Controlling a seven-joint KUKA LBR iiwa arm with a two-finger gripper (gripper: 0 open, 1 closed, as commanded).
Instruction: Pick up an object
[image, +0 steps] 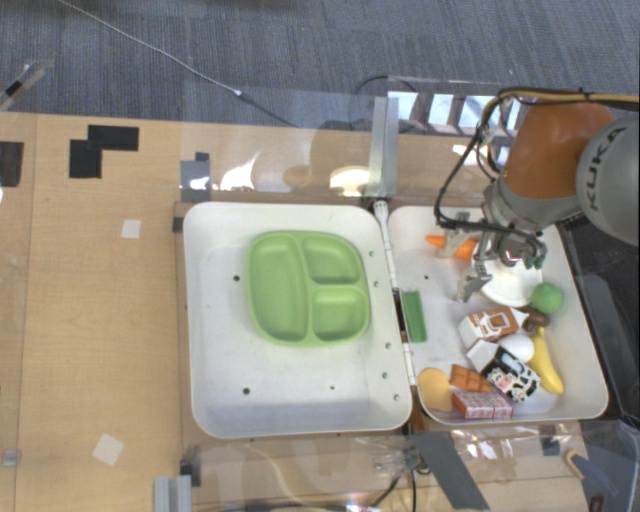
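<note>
the gripper hangs over the back part of the right bin, its thin fingers spread apart with nothing between them. just beside it lie an orange carrot and a white dish. a green ball sits right of the dish, and nearer the front are a small milk carton, a yellow banana, a cow-patterned box and a red box. a green flat block lies by the divider. the left bin holds a green divided plate.
</note>
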